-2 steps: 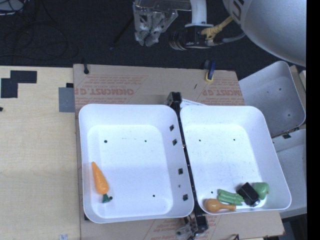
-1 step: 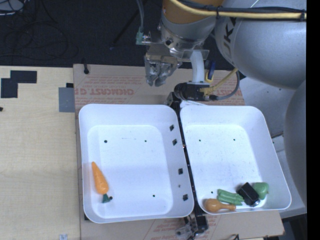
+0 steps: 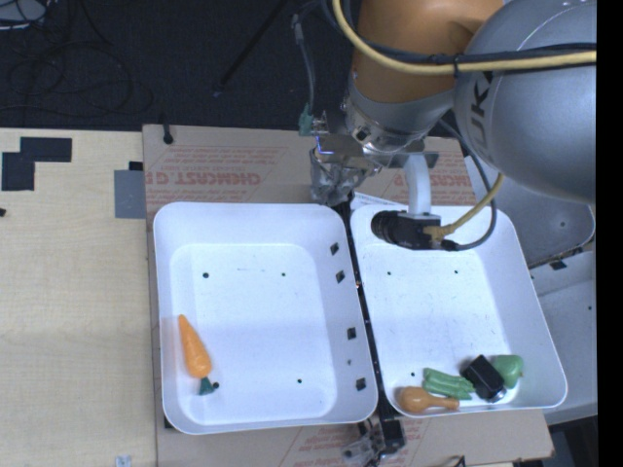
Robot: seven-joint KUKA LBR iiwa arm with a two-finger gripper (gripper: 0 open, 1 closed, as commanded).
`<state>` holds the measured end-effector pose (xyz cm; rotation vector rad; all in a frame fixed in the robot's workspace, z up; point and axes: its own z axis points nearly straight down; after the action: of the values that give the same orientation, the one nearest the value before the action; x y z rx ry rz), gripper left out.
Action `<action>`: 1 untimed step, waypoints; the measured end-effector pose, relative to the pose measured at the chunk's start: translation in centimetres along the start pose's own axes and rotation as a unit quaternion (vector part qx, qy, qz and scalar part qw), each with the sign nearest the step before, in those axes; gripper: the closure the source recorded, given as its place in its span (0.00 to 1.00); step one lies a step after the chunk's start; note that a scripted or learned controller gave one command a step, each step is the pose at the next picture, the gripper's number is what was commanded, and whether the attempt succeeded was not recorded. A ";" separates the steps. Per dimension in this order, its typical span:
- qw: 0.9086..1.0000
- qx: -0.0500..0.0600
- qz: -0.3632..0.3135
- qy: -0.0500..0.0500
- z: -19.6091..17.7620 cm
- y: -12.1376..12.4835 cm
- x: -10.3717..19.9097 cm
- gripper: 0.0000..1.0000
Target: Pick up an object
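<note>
Hovering over both bins' far edge, the gripper [image 3: 336, 185] leaves its state impossible to tell; left bin [image 3: 175, 232] nearside holds a toy carrot [image 3: 194, 347], right bin [image 3: 526, 290] a green bean pod [image 3: 448, 384], black block [image 3: 484, 377], orange gourd [image 3: 424, 401].

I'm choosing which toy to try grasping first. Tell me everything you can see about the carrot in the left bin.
The carrot looks like a smooth plastic toy: an orange tapered body with a small dark green stub at its lower end. It lies flat on the floor of the left bin, near that bin's left wall and front corner, narrow tip pointing up the picture and stub toward the front. Nothing else touches it; the gripper is far off, beyond the bins' back rims.
</note>
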<state>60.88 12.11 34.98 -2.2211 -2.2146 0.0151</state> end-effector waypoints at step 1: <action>1.000 -0.009 -0.005 0.003 -10.1 2.8 7.7 1.00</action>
<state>63.80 19.79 45.01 -2.2169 -2.2308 -0.0116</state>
